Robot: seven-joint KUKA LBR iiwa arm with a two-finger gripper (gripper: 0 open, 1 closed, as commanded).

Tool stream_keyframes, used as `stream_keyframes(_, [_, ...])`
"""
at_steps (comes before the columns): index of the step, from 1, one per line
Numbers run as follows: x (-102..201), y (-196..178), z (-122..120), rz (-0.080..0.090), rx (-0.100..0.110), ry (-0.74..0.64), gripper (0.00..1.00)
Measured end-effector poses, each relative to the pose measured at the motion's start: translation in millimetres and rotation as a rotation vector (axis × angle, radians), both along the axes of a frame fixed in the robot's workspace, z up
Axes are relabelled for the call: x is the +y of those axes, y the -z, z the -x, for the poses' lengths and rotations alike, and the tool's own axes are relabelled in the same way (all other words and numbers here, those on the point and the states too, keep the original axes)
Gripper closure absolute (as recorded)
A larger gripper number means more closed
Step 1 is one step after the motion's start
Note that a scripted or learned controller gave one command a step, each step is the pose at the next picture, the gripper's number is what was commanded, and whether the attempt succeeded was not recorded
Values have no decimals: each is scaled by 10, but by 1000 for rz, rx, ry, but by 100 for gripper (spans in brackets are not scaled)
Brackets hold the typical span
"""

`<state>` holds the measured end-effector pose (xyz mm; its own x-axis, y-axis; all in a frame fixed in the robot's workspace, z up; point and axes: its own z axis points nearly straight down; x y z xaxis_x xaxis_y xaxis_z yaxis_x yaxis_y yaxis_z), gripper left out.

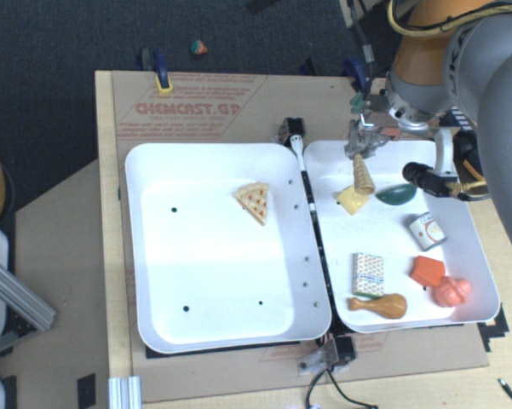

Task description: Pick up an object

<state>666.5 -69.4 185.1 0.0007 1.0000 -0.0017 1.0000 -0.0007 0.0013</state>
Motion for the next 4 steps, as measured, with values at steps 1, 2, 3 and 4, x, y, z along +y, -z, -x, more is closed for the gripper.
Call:
stream_keyframes(1, [-36,4,752,-3,8,2,100])
stream_keyframes(2, [-260,-155,1107,-2,5,2,100])
stream_keyframes(3, [-1171,-376,1101,3,-4,5,100])
stream_keyframes(4, [-920,-942,1786,-3,0,0,100])
